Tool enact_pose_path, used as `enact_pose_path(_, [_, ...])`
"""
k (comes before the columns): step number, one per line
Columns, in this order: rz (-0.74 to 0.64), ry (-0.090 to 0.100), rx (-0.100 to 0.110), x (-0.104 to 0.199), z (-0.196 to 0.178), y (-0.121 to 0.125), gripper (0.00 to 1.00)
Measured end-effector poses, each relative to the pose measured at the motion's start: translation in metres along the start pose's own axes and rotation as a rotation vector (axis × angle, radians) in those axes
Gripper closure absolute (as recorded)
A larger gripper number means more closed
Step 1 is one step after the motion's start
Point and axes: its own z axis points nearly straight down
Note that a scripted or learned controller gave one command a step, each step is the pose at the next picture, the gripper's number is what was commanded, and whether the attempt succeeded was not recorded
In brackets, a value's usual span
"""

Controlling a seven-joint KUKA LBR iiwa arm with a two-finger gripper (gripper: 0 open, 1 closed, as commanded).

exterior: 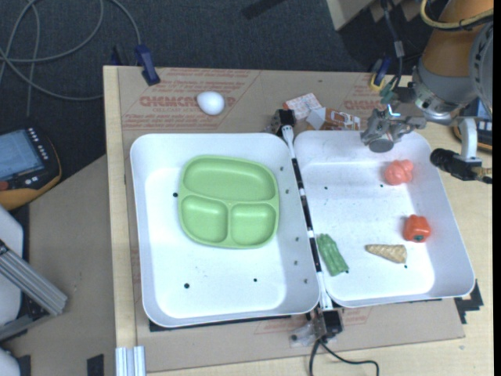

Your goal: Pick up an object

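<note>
Over right bin's (446, 233) far rim, fingers (381, 138).

4 small objects (398, 172) – perhaps toy food – in right bin (344, 210).

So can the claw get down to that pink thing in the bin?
Probably yes. The claw hovers over the right bin, close to the pink thing, which lies alone with nothing over it.

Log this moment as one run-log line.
gripper: over right bin far edge, nothing seen held | right bin: pink item, orange pepper, cone, green vegetable | left bin: green tray
</note>
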Motion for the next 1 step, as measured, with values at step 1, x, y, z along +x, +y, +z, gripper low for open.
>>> enact_pose_path(1, [0.001, 0.001, 0.006, 0.0577, -0.0136, -0.0981, 1.00])
